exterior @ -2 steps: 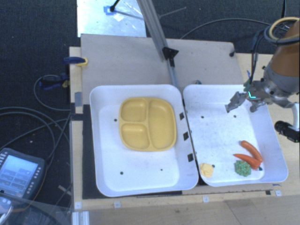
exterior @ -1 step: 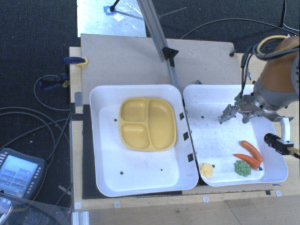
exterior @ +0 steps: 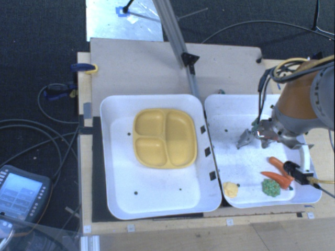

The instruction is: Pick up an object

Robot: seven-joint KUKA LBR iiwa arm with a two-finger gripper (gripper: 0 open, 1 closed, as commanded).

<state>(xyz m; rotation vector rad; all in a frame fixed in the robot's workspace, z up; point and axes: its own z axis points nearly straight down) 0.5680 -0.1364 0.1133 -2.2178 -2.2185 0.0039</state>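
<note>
My gripper (exterior: 245, 139) is low over the middle of the right bin (exterior: 230, 114), pointing toward its left side. Nothing lies directly beneath it. In that bin's front right corner lie two orange carrot-like pieces (exterior: 276, 164) (exterior: 278, 179), one behind the other. A green broccoli-like piece (exterior: 270, 187) sits just in front of them. A small pale yellow piece (exterior: 230, 189) rests near the bin's front left corner. All these things lie to the front and right of the gripper, apart from it.
The left bin (exterior: 118, 156) holds a yellow divided plate (exterior: 165, 138) in its back half. A grey pole (exterior: 172, 27) slants over the bench behind the bins. Cables and a handheld pendant (exterior: 18, 190) lie on the floor at the left.
</note>
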